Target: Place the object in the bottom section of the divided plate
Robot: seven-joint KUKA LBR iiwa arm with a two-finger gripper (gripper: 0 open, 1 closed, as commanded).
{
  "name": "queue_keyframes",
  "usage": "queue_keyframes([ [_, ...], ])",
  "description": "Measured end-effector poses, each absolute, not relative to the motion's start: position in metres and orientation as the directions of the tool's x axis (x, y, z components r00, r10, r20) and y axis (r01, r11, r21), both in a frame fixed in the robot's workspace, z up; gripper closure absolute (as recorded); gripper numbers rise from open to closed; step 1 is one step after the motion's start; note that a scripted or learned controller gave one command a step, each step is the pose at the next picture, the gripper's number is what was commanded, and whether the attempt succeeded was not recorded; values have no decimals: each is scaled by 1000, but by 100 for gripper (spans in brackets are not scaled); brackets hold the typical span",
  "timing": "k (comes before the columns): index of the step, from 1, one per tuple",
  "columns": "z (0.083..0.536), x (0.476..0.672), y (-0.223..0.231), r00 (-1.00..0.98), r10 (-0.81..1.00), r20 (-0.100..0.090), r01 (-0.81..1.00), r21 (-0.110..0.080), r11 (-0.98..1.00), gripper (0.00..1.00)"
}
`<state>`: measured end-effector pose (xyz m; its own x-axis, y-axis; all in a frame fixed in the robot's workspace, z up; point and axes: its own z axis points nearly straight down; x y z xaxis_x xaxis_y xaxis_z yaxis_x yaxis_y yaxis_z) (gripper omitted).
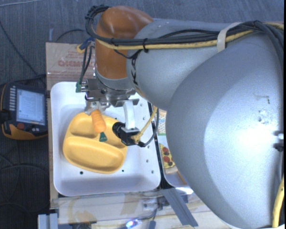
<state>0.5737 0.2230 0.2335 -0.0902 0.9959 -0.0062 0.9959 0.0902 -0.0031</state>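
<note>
Carrot (99, 123) (orange, green stub at its near end) lies on the yellow divided plate (93, 154), across the ridge between sections, in the left bin (66, 182). We see the claw (101, 104) just above its far tip, but cannot tell whether it pinches it. We judge the near section remains the target.

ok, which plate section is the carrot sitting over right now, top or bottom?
The top one. The carrot lies across the divided plate at its upper section, just under the gripper; its green end reaches the divider. The larger bottom section holds nothing.
</note>
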Motion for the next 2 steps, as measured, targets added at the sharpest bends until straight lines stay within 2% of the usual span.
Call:
queue_keyframes([
  [1,127,551,207,-2,1000,-2,1000,-1,2,100],
  [2,204,579,232,144,990,-7,990,-2,-144,100],
])
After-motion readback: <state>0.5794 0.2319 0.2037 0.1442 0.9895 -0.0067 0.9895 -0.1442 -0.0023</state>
